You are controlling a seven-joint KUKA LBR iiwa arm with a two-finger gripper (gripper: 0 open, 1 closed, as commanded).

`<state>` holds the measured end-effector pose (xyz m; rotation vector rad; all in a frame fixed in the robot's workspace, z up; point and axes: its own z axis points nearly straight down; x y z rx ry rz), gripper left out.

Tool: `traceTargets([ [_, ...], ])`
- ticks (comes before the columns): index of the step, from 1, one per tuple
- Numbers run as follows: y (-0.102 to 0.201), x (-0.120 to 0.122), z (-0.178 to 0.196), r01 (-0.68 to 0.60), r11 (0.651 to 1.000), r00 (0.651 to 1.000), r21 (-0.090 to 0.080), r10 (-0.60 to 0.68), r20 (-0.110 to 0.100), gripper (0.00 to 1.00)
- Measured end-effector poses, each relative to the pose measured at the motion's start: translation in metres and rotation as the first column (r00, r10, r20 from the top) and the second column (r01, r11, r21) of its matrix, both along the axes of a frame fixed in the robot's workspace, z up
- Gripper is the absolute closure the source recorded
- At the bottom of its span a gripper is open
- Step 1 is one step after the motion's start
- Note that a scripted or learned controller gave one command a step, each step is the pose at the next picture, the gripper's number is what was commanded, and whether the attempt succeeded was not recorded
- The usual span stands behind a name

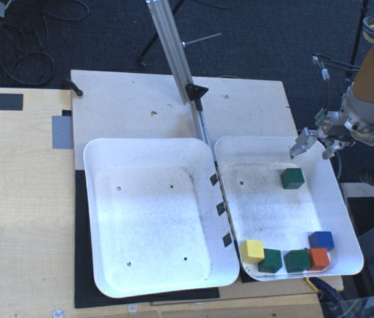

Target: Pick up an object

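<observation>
Five cubes huddle along the lower rim of the right bin (343,211): yellow (252,250), two green (270,260) (297,260), orange (318,259) and blue (321,240). One lone green cube (292,178) sits apart in the upper middle, the likeliest target. At centre right the gripper (314,145) hangs just above it, fingers spread, holding nothing. It looks like the approach step; next it must shift lower-left and descend. Nothing crowds that cube. Left bin (107,152) sits alongside.

lone green cube (292,178) with open floor around, five cubes (286,256) crowded along near wall
</observation>
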<state>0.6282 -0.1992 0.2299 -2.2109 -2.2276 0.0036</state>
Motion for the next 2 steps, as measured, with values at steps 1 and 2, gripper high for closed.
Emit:
traceTargets([
  [1, 0.002, 0.018, -0.119, 0.008, 1.0, 1.0, -0.002, -0.008, 0.006, 0.0],
  [2, 0.037, 0.011, -0.14, 0.005, 1.0, 1.0, 0.001, -0.005, 0.0, 0.0],
])
